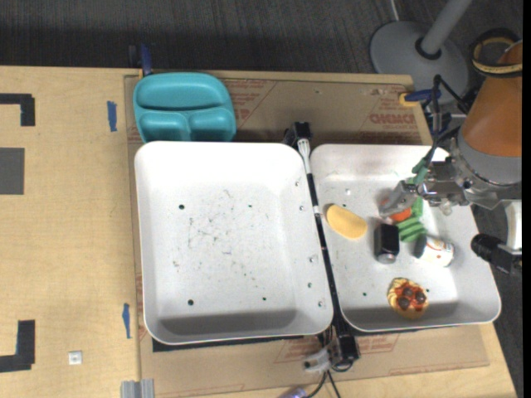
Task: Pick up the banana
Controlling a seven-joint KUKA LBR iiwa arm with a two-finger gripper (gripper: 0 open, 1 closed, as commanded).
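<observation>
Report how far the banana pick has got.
Done: the gripper has reached over the right bin. In hand: nothing visibly; it sits above the orange and green pieces, beside the yellow banana, which lies free near the bin's left wall. Left: moving over it, grasping, lifting.

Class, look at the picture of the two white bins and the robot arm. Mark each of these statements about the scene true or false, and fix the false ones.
1. The banana lies in the right bin. True.
2. The banana is between the fingers of the claw. False: the banana lies apart from the claw, to its left on the bin floor.
3. A teal tray sits behind the left bin. True.
4. The teal tray is inside the right bin. False: it rests on the bench outside both bins.
5. A black object lies to the right of the banana. True.
</observation>
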